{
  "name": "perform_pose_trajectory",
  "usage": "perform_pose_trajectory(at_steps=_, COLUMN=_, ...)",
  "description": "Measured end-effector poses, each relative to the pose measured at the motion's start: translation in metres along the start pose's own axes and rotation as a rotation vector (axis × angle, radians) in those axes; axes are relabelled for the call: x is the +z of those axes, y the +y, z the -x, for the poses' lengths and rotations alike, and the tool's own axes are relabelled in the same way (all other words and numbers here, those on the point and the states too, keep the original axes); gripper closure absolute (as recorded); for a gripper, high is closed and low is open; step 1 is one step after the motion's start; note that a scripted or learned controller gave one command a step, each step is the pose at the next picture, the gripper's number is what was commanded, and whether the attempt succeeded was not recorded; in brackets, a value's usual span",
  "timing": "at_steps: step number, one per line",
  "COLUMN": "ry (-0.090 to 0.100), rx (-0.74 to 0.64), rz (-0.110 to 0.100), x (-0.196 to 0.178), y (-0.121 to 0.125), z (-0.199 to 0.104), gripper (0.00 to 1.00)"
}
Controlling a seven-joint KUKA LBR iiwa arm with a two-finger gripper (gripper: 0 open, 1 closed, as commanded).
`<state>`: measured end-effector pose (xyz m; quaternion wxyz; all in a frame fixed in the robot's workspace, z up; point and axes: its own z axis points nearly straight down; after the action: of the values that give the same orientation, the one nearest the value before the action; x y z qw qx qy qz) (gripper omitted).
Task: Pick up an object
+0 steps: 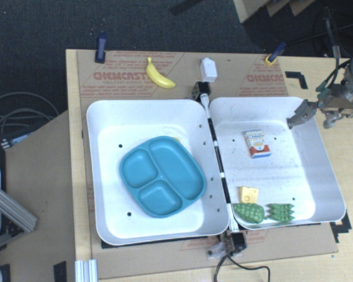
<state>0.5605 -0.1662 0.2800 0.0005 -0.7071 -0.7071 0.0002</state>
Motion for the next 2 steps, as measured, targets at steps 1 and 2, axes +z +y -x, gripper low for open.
perform_pose_trajectory(at_steps=1, ry=0.001, rx=-0.001, rz=-0.004, x=0.127, y=0.027, z=-0.044, gripper=0.00)
perform_pose_trajectory(at_steps=2, ry=0.001, rx=0.001, rz=-0.004, x=0.197, y=0.033, z=-0.034, gripper=0.00)
